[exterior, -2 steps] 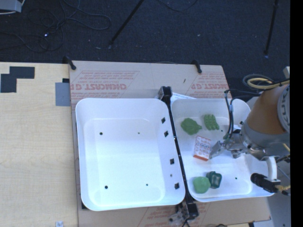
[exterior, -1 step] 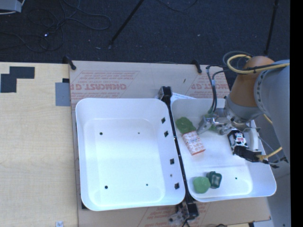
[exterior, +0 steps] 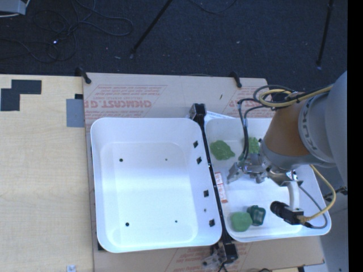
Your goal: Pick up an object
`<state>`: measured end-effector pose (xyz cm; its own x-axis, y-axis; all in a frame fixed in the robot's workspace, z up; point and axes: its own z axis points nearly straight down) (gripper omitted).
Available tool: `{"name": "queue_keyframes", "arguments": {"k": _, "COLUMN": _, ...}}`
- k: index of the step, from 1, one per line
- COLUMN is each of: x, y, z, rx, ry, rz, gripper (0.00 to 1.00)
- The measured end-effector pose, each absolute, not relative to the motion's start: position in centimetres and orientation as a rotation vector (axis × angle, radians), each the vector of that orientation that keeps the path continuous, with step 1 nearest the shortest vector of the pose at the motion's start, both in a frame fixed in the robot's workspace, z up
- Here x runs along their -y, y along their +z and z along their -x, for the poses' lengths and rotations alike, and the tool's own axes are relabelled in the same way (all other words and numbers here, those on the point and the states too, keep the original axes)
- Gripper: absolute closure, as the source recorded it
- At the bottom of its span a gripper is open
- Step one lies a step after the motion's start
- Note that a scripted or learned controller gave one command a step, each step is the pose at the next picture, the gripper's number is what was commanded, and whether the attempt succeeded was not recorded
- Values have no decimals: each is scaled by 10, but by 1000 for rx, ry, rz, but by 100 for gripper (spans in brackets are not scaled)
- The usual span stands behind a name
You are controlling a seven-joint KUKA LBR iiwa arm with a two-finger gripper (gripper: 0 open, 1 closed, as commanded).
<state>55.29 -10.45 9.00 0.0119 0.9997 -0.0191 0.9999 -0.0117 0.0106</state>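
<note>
My gripper (exterior: 245,173) hangs low over the middle of the right bin (exterior: 317,226), open, with nothing between its fingers. A crumpled green object (exterior: 222,149) lies just up and left of it. Another green piece (exterior: 253,145) shows at the far side, partly hidden by the wrist. Near the bin's front lie a pale green lump (exterior: 241,221) and a dark green object (exterior: 257,214), touching each other, well below the gripper.
The left bin (exterior: 102,152) sits beside the right one, and a black divider strip with clips (exterior: 206,169) runs between them. Both bins rest on cardboard (exterior: 130,98). The arm's grey body and orange band cover the right bin's far right side.
</note>
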Motion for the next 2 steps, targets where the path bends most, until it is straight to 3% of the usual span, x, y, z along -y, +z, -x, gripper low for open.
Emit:
{"name": "queue_keyframes", "arguments": {"k": 1, "x": 209, "y": 124, "z": -590, "rx": -2239, "ry": 14, "rz": -2243, "gripper": 0}}
{"name": "queue_keyframes", "arguments": {"k": 2, "x": 184, "y": 178, "z": -527, "rx": -2223, "ry": -2, "rz": -2229, "gripper": 0}}
